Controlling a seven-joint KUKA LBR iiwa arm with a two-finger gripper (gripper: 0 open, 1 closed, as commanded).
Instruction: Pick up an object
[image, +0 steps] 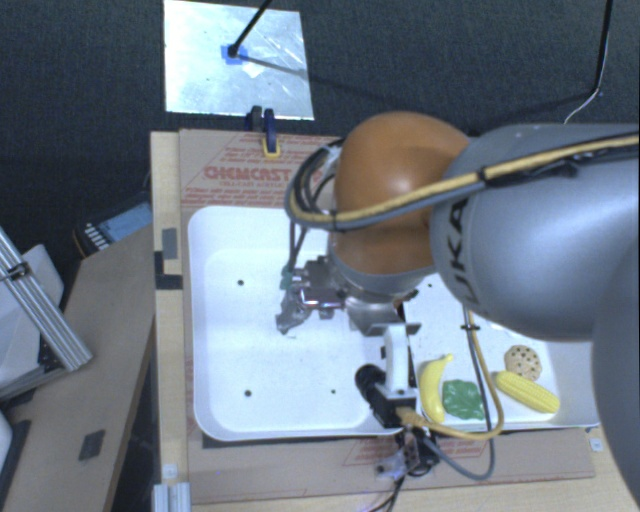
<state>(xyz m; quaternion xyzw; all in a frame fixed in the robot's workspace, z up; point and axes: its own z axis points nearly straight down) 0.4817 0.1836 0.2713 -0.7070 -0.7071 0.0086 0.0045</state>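
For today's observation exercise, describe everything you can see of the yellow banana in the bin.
The banana is bright yellow, smooth and glossy like a plastic toy, curved, lying flat and running roughly top to bottom in the view. It lies in the right bin, near the divider. A green object touches its right side. A yellow cable crosses near its lower end.

I watch through one fixed camera above the bench (120, 330), angled down on the white bins (230, 330). The arm (520, 230) comes in from the right, close under the lens.
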